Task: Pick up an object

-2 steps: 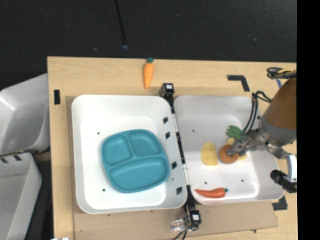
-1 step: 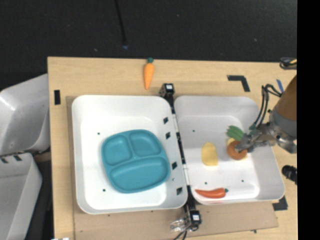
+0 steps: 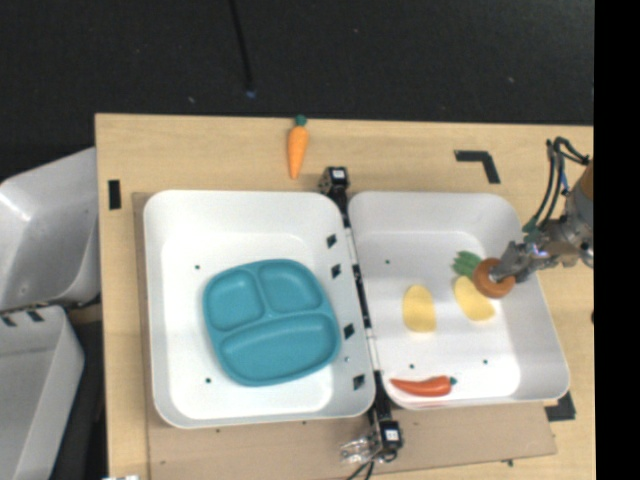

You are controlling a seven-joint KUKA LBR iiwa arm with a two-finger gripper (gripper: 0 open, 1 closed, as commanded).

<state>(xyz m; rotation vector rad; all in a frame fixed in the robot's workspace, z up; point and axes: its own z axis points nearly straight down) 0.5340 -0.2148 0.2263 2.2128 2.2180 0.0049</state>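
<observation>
From the fixed camera above the bench, two shallow white plastic bins sit side by side on a pale wooden bench top [image 3: 120, 158]. The left bin [image 3: 170, 238] holds a teal plastic plate with three compartments [image 3: 270, 320], lying flat near its middle. The right bin [image 3: 530, 358] holds several toy foods. A pale yellow oval piece [image 3: 420, 309] lies near the centre, and a second yellow oval piece [image 3: 476, 301] lies just to its right. A red toy chili pepper with a green stem [image 3: 421, 386] rests along the near wall. A small orange toy carrot with a green leafy top [image 3: 484, 273] lies at the upper edge of the second yellow piece, touching or overlapping it.

The gripper [image 3: 520, 260] reaches in from the right, low over the right bin, its tip right at the orange carrot; I cannot tell whether it is grasping the carrot or merely beside it.

Another orange toy carrot with a green tip [image 3: 297, 148] lies on the bench beyond the bins, apart from both
</observation>
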